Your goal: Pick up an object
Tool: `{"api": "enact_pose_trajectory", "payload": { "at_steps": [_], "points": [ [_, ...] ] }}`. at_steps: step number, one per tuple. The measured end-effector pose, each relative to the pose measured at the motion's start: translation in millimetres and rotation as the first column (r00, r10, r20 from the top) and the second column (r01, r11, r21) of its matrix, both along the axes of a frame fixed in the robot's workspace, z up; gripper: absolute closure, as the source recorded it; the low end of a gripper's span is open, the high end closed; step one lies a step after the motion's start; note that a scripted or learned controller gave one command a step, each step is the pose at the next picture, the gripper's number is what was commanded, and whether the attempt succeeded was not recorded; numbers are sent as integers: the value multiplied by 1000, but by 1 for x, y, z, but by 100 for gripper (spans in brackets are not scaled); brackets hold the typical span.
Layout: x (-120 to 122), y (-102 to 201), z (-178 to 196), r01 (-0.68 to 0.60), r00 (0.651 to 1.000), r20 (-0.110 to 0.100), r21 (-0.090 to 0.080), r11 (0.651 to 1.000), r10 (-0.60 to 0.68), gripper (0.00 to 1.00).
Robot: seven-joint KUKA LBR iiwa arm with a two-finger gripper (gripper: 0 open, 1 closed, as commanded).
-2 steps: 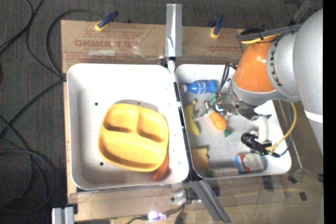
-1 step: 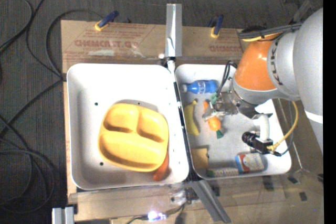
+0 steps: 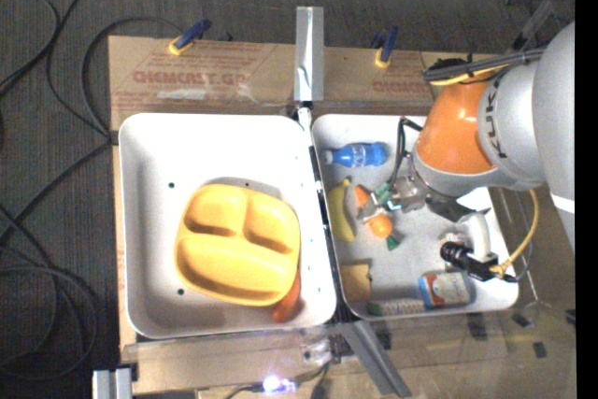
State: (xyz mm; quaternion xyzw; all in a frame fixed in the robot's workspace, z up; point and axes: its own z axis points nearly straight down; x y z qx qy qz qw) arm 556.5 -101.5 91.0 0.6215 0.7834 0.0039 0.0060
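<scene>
Right bin [image 3: 505, 294]: gripper [image 3: 385, 201] low over a carrot [image 3: 380, 224], finger state indiscernible; arm hides the far right corner. Left bin [image 3: 149, 201]: yellow tray [image 3: 240, 243] part-covering an orange item [image 3: 289, 302].

Right bin's got a bunch of stuff: a blue-capped bottle [image 3: 360, 155] lying on its side near the back wall, a yellow banana [image 3: 340, 212] along the left wall, a small orange carrot [image 3: 380, 225] with green leaves just beside it, and a red-labelled jar [image 3: 446, 289] tipped over near the front.
</scene>
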Motion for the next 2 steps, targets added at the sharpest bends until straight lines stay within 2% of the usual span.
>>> {"api": "enact_pose_trajectory", "payload": {
  "at_steps": [1,2],
  "points": [
    [81,-39,29,11,1000,-14,0,1000,-11,100],
    [112,5,118,205,979,-15,-2,979,-205,100]
  ]
}}
